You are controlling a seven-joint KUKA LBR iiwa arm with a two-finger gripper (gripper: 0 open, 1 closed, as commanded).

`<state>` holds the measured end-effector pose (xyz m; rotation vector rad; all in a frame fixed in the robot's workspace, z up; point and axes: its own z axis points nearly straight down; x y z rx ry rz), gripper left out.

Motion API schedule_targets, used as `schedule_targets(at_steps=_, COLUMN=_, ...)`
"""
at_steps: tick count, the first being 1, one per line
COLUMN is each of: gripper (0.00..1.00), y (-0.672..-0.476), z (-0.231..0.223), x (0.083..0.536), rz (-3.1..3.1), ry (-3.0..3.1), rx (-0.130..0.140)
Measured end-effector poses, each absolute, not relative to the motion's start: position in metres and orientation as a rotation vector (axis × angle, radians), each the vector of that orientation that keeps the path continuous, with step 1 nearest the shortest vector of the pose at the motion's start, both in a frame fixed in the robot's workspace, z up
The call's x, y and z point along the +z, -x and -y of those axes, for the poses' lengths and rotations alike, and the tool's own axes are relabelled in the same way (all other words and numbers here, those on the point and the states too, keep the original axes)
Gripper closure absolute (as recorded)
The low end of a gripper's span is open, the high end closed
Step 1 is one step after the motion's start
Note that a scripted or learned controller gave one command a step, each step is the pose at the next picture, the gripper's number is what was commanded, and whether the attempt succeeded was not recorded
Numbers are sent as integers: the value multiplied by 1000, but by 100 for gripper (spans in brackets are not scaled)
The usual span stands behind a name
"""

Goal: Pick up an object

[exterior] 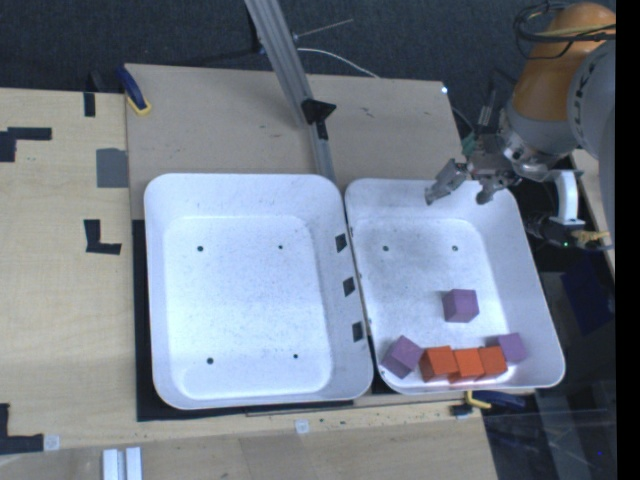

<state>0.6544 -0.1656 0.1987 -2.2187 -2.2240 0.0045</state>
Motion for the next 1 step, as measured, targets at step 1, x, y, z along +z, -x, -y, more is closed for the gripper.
schedule_targets(at_steps=1, gripper=0, y=-602, z=202, x=112, rz=2212, ry=2218, rx=13)
